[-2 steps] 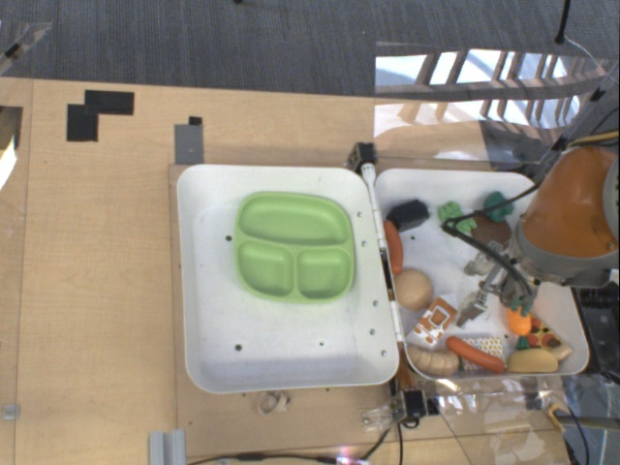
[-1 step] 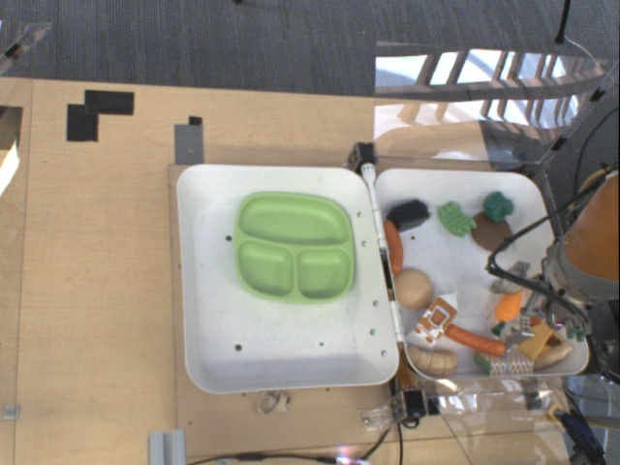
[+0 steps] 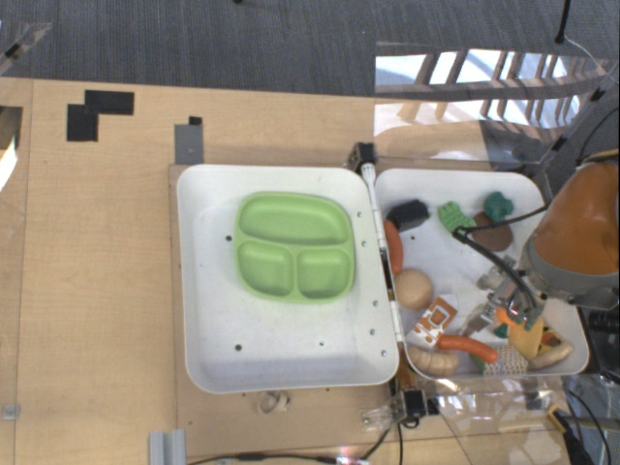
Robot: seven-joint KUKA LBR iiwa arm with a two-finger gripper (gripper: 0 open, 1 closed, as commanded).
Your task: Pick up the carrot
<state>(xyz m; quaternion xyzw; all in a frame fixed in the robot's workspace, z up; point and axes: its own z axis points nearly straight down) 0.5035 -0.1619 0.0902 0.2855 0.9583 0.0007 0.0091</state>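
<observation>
My pincer (image 3: pixel 506 310) hovers just right of the long orange carrot (image 3: pixel 467 346); can't tell if it's open, honestly.

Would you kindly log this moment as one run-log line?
orange carrot: lying in right white bin | gripper: above-right of it, not holding | green plate: left bin

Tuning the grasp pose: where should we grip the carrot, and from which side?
Grip the carrot at mid-length, from above, jaws across its narrow width. It lies flat, roughly left-right, near the right bin's front wall, with a potato-like piece crowding its left end.
</observation>
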